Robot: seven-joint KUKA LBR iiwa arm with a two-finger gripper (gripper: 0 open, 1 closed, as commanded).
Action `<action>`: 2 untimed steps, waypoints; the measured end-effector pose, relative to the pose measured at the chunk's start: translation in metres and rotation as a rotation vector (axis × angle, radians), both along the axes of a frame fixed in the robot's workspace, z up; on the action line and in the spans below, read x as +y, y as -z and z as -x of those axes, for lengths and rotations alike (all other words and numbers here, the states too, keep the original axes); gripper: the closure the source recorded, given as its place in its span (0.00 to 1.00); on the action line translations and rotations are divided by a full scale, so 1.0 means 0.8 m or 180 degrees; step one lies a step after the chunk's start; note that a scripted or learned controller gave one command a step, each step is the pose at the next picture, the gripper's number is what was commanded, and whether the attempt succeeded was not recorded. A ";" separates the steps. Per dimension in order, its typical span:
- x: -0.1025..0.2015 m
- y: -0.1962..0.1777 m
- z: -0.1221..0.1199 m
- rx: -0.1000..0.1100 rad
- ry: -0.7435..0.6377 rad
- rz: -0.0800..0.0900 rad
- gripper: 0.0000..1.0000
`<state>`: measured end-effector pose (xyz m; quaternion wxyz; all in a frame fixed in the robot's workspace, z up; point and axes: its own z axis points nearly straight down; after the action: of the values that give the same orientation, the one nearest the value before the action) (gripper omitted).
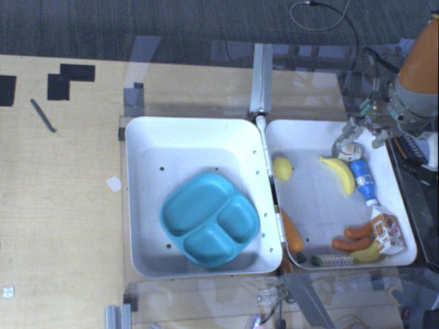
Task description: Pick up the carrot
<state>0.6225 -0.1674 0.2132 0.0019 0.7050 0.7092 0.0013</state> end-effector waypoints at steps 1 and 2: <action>0.027 0.141 0.049 -0.0039 0.0256 -0.0003 0.00; -0.017 0.114 0.022 -0.0010 -0.0457 -0.0007 0.00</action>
<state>0.6050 -0.1812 0.1221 0.0021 0.6523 0.7579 0.0032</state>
